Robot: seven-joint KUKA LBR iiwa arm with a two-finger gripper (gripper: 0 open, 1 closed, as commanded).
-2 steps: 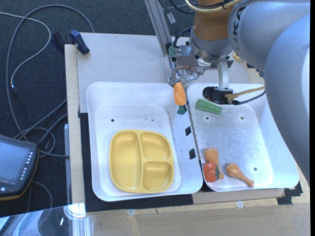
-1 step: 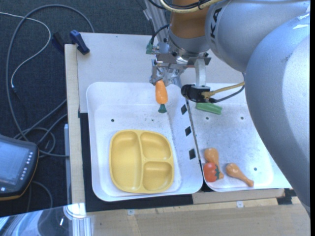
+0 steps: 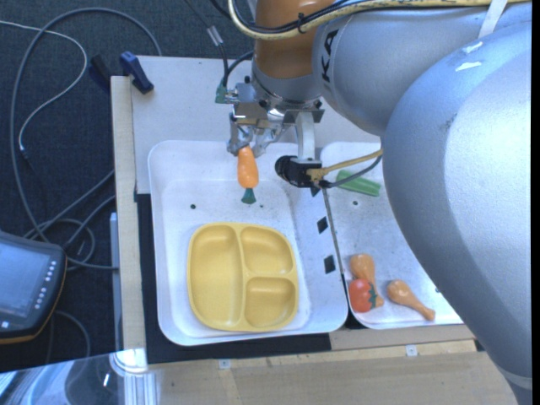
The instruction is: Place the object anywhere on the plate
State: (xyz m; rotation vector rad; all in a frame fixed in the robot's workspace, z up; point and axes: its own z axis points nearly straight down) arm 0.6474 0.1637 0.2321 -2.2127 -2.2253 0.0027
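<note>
While the arm reaches in from the right, the gripper (image 3: pixel 245 148) sits over the far part of the left bin (image 3: pixel 179 194); its jaws are pinched in narrow on the top end of a toy carrot (image 3: pixel 247 170), so that's what it's got hold of; the carrot hangs pretty much upright, orange body up and green tip pointing down; the tip looks close to the bin floor, but I can't tell if it's touching. The yellow plate (image 3: pixel 218 270) with three compartments lies in the near half of the same bin; the carrot is just beyond its far rim, not over it. In the right bin (image 3: pixel 377 230) there's a green piece (image 3: pixel 361 185) at the far end; at the near end a red tomato (image 3: pixel 360 294) touches a tan drumstick-shaped thing (image 3: pixel 364 267), with a second drumstick (image 3: pixel 411 300) just right of them. A blue clamp (image 3: pixel 136 72) sits at the bench's far left corner; cables (image 3: pixel 51 49) and a dark screen (image 3: pixel 25 287) lie off to the left.
</note>
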